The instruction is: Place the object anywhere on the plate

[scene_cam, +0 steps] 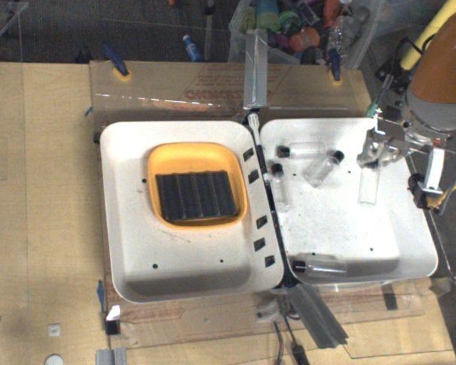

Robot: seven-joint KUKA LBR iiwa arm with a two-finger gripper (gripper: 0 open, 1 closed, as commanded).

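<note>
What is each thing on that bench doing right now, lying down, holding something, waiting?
Yellow plate: flat in the left bin, with a dark ribbed block on it.
Dark ribbed block: lying flat on the plate.
Clear vials: lying on their sides in the right bin.
Gripper: over the right bin's far right part; grip unclear.
Left bin: holds the plate.
Right bin: holds the vials.

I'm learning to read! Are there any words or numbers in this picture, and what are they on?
No words can be read here.
Reddish print on the clear sheet behind the bins: too blurred to read.
The plate, the dark ridged block on it and the clear tubes: no writing that I can see.
</note>
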